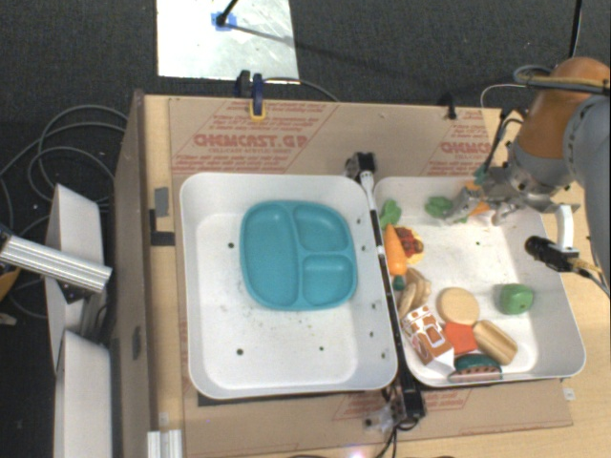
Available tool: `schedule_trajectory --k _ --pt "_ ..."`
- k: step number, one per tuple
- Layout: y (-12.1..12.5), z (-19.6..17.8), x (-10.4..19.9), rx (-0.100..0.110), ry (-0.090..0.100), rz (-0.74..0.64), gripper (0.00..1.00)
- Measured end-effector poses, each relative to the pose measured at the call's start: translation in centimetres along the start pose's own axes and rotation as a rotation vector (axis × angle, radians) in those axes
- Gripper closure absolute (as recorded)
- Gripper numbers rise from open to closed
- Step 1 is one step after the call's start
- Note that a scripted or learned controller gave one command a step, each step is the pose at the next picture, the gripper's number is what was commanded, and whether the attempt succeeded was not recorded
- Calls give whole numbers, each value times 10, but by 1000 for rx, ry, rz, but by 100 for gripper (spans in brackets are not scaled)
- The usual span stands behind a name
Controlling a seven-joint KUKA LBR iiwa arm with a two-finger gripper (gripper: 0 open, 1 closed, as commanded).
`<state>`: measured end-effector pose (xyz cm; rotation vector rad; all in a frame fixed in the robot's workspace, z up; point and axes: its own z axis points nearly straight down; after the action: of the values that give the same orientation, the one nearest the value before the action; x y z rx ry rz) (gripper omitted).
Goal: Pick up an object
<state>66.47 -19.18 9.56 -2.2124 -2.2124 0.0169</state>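
The right bin [563,351] holds several toy foods. A small green leafy piece [440,205] lies near its back wall. My gripper [482,206] hangs low just to the right of that piece, close to it or touching it; nothing is seen lifted. An orange carrot [394,251] and a red piece [411,243] lie along the left wall. A green ball [516,299] sits at the right. A tan round disc [458,305], a bun [495,341] and a white and orange carton [426,334] crowd the front.
The left bin [205,351] bears a teal divided plate [297,255]. The grey arm with its orange band [563,93] reaches over the right bin's back right corner. A black clip [362,167] sits where the bins meet. Cables lie off the bench at left.
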Motion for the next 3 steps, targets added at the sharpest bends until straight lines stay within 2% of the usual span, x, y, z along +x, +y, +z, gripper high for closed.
schedule_trajectory --k 1,2,3 --pt "1 -8 -16 -4 1 1 0" --pt "1 5 -3 -3 -12 5 0" --pt "1 -1 32 -2 -6 1 0"
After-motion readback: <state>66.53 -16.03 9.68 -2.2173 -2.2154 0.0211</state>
